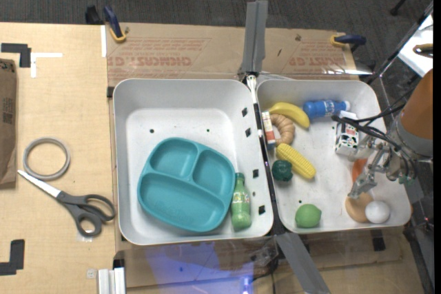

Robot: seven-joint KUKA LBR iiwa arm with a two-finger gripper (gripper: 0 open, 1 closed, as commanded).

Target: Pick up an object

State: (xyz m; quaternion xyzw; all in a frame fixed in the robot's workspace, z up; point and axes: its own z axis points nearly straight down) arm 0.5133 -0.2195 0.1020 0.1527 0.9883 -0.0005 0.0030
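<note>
Your bench is a light wooden top with a sheet of brown cardboard [207, 51] under two white bins, and dark carpet lies behind it all.

Start at the near edge. In the right bin [324, 220] you see a green ball [308, 215], and in the near right corner a white ball [377, 212] sits beside a tan round thing [357, 208]. The gripper [364, 182] hangs right above that corner, at the bin's right side. Its fingers point down toward the tan thing and the white ball, so those are the closest things to grab. I cannot tell how wide the fingers are apart, and I see nothing held between them.

In the left bin [131, 113] a teal divided plate [186, 182] lies flat, with a green bottle [240, 202] along its right side, its long way running near to far.

Go farther into the right bin. A corn cob [295, 160] lies slanted, with a dark green ball [282, 171] touching it. Then come a small white box [346, 140], a tan ring [282, 129], a banana [291, 112] and a blue bottle [324, 107] lying on its side, well away from the gripper.

The cardboard has red printing, seen upside down and too blurry to read. Out on the left of the bench are scissors [72, 203] and a tape roll [46, 156].
</note>
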